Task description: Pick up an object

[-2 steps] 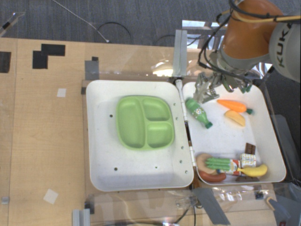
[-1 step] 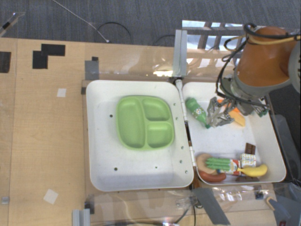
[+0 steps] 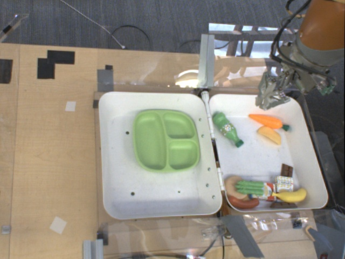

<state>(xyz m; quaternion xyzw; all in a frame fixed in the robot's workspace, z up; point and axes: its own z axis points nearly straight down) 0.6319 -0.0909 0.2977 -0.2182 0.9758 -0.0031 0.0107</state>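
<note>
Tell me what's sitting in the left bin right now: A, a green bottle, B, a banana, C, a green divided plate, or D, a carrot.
C: the green divided plate lies alone in the left bin, while the green bottle, carrot and banana all lie in the right bin.

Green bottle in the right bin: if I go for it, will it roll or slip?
The green bottle lies on its side on the smooth floor of the right bin, so a nudge would probably roll it. Its rounded body looks glossy, possibly slippery.
</note>
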